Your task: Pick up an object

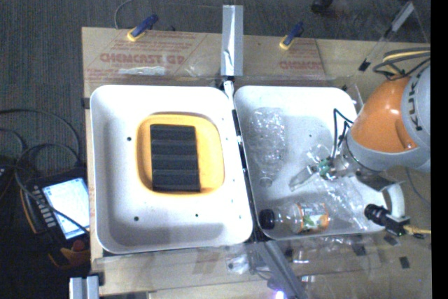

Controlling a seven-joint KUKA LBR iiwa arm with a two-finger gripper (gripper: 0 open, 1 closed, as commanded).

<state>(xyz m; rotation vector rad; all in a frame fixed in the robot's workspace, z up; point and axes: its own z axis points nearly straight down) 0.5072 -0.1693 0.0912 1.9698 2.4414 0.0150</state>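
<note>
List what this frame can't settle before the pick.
- Gripper: small and blurred in the camera view; finger state and contact unreadable.
- Crumpled clear plastic in the right bin: outline melts into the white floor.
- Bottle: label too small to read.
- Arm: cut off at the right.

Even overhead light, soft shadows; slightly blurry, perhaps grainy.

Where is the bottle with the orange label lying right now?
The bottle with the orange label lies on its side along the near wall of the right bin, black cap pointing toward the left bin.
</note>
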